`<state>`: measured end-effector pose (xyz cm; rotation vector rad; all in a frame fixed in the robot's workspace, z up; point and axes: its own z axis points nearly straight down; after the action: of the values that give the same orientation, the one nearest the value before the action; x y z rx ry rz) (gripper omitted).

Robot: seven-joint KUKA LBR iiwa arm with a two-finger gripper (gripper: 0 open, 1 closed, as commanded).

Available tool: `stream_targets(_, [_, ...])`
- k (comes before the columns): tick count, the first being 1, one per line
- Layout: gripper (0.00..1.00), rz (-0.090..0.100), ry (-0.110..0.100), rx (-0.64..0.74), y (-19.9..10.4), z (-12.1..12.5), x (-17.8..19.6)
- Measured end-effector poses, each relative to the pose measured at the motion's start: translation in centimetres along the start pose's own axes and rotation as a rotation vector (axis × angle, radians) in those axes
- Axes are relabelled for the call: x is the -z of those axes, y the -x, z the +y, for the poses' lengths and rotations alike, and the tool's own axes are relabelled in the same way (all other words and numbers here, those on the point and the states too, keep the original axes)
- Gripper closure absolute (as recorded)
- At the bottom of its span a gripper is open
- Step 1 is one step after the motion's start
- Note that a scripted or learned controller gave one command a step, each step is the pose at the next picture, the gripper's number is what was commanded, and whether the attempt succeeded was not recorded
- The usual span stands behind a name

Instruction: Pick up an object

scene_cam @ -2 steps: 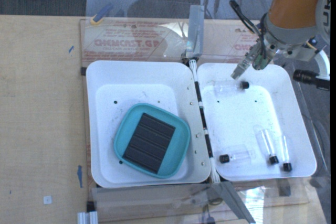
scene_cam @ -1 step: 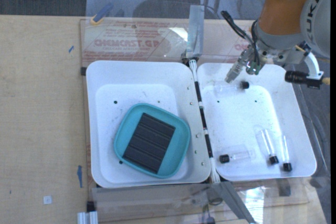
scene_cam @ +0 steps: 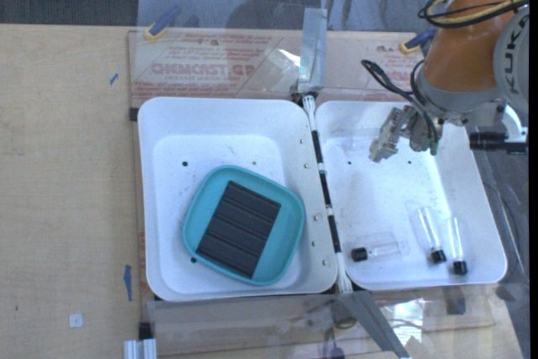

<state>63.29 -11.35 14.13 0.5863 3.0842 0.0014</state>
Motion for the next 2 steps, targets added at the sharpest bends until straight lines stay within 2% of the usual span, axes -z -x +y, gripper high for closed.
stream_targets(1, [1.00,-0.006,0.002,0.109,-0.8,8.7,4.6])
stream_targets(2, [1.00,-0.015,0.007,0.109,-0.6,8.9,5.8])
